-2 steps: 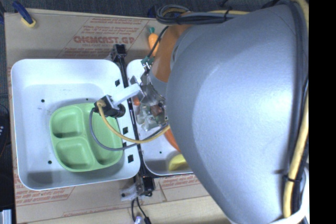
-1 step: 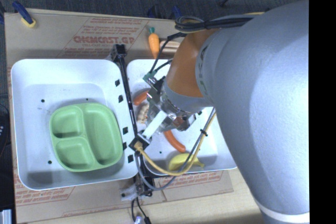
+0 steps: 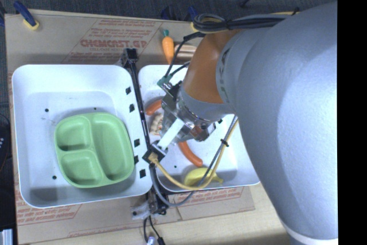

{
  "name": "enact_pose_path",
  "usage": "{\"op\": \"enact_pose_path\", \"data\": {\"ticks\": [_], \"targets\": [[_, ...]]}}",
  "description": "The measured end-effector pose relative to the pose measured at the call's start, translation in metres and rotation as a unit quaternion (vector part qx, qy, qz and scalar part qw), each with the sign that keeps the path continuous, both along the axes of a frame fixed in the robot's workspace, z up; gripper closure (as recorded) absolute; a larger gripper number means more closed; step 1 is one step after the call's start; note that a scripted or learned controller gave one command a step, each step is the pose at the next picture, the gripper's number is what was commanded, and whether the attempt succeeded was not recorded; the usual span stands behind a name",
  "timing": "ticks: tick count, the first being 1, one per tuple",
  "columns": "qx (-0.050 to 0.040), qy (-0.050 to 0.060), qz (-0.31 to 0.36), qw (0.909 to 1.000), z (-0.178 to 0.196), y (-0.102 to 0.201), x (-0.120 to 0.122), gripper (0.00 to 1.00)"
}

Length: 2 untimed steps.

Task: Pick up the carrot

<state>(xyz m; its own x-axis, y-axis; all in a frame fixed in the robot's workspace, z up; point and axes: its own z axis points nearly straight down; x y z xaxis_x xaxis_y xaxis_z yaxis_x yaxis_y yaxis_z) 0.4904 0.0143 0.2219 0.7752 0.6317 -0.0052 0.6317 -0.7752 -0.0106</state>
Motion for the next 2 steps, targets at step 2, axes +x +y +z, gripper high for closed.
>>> {"op": "enact_pose_path", "data": {"ticks": [2], "targets": [[-0.0004, -0.003, 0.132, 0.9912, 0.032, 0.044, -0.014, 1.0]]}}
